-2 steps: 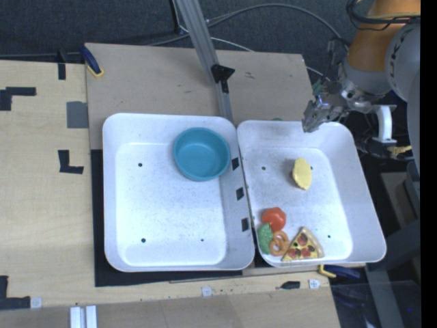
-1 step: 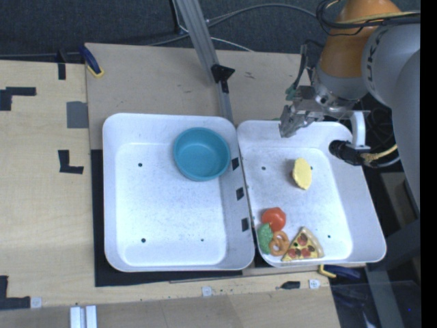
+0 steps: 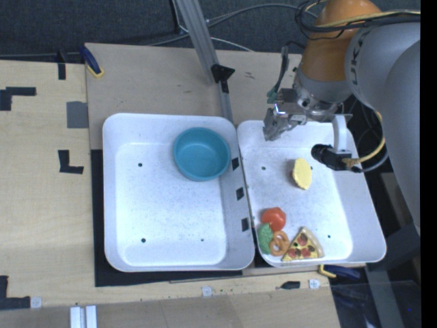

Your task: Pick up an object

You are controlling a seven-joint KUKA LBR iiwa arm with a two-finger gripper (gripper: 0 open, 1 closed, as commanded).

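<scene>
My gripper (image 3: pixel 275 130) sits at the upper left corner of the right bin (image 3: pixel 345 248), pointing down, with nothing between its fingers; whether they stand wide or narrow I cannot tell from this slant. The nearest candidate is the yellow lemon-like piece (image 3: pixel 302 173), lying just below and right of the gripper, near the bin's centre and well apart from the other toys. Its long axis runs roughly up and down the frame, tilted slightly. I judge the cleanest pick is to come straight down over it and close across the short width, left to right. Lower in the bin, a red tomato (image 3: pixel 274 217), a green piece (image 3: pixel 264 237), a pretzel (image 3: pixel 279 243) and a pizza slice (image 3: pixel 302 245) crowd together, harder to isolate. The left bin (image 3: pixel 130 217) holds a blue bowl (image 3: pixel 201 154) at its upper right.
</scene>
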